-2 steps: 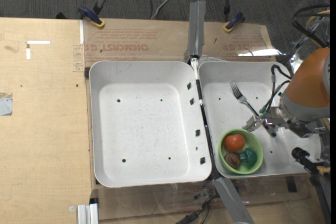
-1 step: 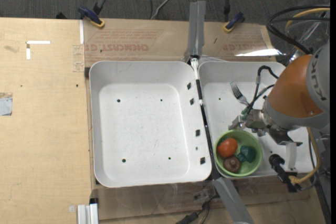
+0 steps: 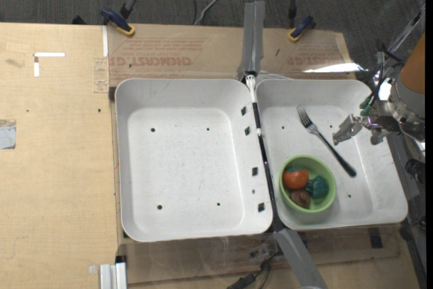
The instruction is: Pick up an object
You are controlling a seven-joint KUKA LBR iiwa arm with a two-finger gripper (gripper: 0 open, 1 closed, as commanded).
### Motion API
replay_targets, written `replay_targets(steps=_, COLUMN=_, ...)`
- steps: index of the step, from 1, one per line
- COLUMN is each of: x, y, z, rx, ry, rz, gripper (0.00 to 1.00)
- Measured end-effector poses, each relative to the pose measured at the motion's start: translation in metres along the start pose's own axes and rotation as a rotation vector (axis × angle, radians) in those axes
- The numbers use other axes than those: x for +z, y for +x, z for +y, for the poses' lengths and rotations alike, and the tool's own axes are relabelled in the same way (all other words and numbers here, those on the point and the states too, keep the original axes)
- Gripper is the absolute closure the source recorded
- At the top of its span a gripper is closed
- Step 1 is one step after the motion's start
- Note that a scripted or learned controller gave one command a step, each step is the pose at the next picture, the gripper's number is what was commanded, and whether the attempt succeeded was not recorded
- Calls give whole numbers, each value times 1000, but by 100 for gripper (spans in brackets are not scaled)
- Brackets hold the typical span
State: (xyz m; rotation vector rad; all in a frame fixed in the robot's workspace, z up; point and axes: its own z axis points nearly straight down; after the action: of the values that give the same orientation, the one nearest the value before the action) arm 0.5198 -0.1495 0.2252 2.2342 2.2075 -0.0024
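A fork [image 3: 326, 143] with a black handle lies slantwise in the right bin [image 3: 379, 210], tines toward the back. Close to that bin's front wall stands a green bowl [image 3: 309, 183] holding an orange-red ball [image 3: 295, 179], a teal piece [image 3: 320, 185] and a brown piece [image 3: 301, 198]. My gripper [image 3: 361, 132] hovers over the right side of the same bin, just right of the fork's handle. Its fingers are spread open and nothing sits between them.
The left bin [image 3: 135, 166] sits beside the right one, joined along a black-clipped middle edge. A wooden benchtop [image 3: 54, 145] stretches to the left. Clamps and a cardboard sheet [image 3: 176, 57] lie behind the bins. The arm's body stands at the right edge.
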Motion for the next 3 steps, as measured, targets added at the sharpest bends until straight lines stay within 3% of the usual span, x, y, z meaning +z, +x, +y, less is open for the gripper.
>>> replay_targets(steps=1, x=134, y=-4, z=-43, rx=48, ry=2, rz=2, gripper=0)
replay_targets(steps=2, x=134, y=48, z=-20, rx=-19, ry=1, rz=1, gripper=0)
replay_targets(steps=3, x=134, y=42, z=74, rx=-55, ry=1, rz=0, gripper=0)
